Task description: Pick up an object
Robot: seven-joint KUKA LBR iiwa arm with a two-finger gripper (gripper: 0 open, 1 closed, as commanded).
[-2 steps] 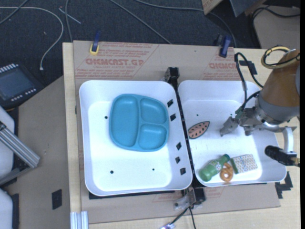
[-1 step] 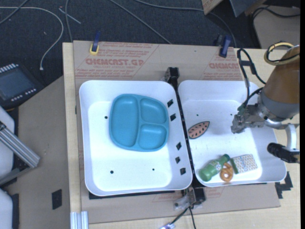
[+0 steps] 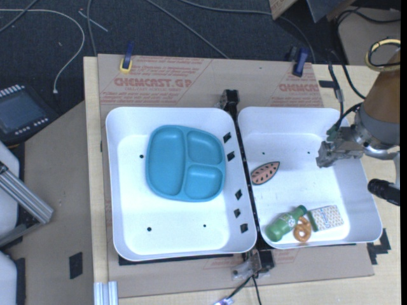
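On the worktop (image 3: pixel 95 170), the left bin (image 3: pixel 127 234) holds a blue three-compartment plate (image 3: pixel 186 162), while the right bin (image 3: pixel 356 227) holds a leaf-shaped brown piece (image 3: pixel 264 172) near its left wall and, along its near edge, a green bottle (image 3: pixel 283 225), an orange pretzel-like ring (image 3: pixel 303 229) and a small patterned packet (image 3: pixel 326 216) lying close together. The hand (image 3: pixel 332 150) hangs over the right bin's far right part, well apart from all of these, with nothing seen in it; whether it is spread or pressed together I cannot tell.
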